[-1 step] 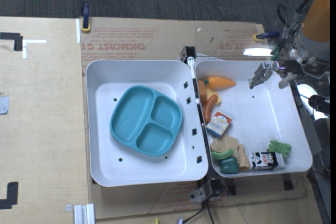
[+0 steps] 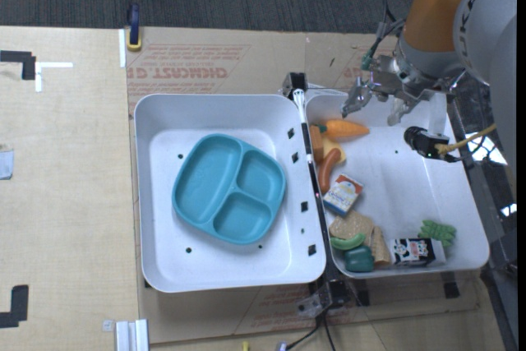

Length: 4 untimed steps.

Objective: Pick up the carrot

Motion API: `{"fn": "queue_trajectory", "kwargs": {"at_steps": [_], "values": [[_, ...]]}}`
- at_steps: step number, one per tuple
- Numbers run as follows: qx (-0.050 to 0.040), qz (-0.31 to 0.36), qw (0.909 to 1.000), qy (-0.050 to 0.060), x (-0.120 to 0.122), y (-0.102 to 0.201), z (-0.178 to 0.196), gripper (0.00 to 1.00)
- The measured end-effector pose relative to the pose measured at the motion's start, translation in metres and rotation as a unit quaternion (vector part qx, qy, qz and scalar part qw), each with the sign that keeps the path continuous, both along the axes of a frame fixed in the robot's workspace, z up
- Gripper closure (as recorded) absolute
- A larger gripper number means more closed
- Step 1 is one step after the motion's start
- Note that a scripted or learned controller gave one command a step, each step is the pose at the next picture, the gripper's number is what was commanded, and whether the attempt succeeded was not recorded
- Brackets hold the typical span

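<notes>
Orange and tapered, the carrot lies flat in the far left corner of the right bin, its thick end against the left wall and its point aimed toward the bin's middle. It looks like a hard plastic toy: probably light, stiff and smooth, so it may roll or slip out of a loose pinch. The best hold is likely across the thicker middle of its body, with the fingers closing across its width. Just nearer than the carrot lie a yellow piece and a sausage, close enough to be bumped. The gripper hangs just beyond and right of the carrot, fingers spread apart with nothing between them. Left of the carrot's bin, the left bin carries a blue divided plate.
</notes>
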<state>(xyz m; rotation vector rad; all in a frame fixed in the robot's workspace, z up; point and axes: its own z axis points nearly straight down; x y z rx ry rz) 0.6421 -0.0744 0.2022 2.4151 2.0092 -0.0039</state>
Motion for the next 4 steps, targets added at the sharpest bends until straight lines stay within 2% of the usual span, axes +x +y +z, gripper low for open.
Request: {"fn": "queue_trajectory", "kwargs": {"at_steps": [1, 2, 3, 4], "values": [[0.0002, 0.039, 0.9992, 0.001, -0.009, -0.021, -0.105, 0.00], [0.0015, -0.203, 0.9790, 0.021, 0.009, -0.026, -0.115, 0.00], [-0.0006, -0.325, 0.9457, 0.011, 0.000, -0.060, -0.113, 0.00], [-0.0024, -0.321, 0.9469, 0.008, 0.001, -0.060, -0.104, 1.00]]}}
